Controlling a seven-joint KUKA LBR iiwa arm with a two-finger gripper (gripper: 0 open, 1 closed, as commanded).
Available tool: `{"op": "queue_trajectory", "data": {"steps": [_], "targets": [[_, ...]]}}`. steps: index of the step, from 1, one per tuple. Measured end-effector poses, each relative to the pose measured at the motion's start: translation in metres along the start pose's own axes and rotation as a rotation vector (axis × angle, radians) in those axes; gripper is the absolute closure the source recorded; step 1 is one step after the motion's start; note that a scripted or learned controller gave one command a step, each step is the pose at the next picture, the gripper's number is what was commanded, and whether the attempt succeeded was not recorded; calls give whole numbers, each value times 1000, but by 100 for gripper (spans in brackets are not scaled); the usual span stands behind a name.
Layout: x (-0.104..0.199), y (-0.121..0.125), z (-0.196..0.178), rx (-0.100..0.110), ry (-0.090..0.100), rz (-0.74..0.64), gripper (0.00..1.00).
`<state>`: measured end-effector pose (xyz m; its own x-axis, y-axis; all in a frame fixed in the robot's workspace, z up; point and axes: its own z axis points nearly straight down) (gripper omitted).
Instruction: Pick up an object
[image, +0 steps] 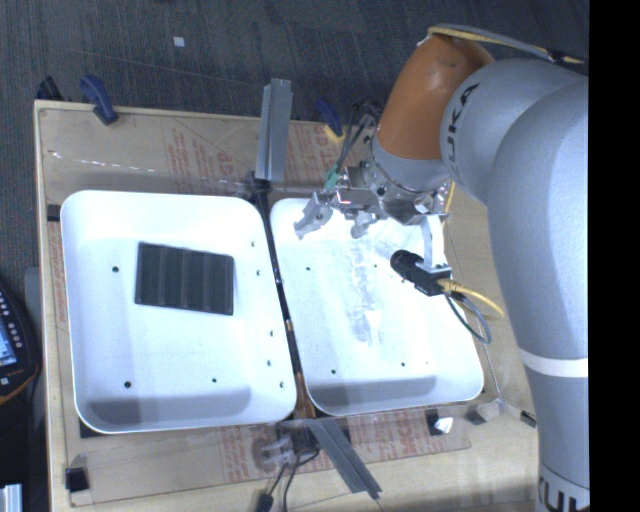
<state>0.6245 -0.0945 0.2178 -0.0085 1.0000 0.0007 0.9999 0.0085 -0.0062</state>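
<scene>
Gripper (335, 215) poised over far end of right bin (455, 385), fingers seen spread — nothing held between them. Dark ribbed pad (185, 278) lies flat in left bin (90, 400), well apart from gripper. Clear, hard-to-read item (362, 295) lies mid right bin. Risk judged — fingers shut on air, or flat pad slipped.

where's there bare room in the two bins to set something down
Left bin: the dark ribbed block takes the middle; the floor is bare between it and the near wall. Right bin: the gripper hangs over the far end with a clear plastic object below; the near strip is bare.
</scene>
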Motion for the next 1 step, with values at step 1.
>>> {"op": "queue_trajectory", "data": {"steps": [1], "targets": [[-56,7,-67,-6,-1,298,0]]}}
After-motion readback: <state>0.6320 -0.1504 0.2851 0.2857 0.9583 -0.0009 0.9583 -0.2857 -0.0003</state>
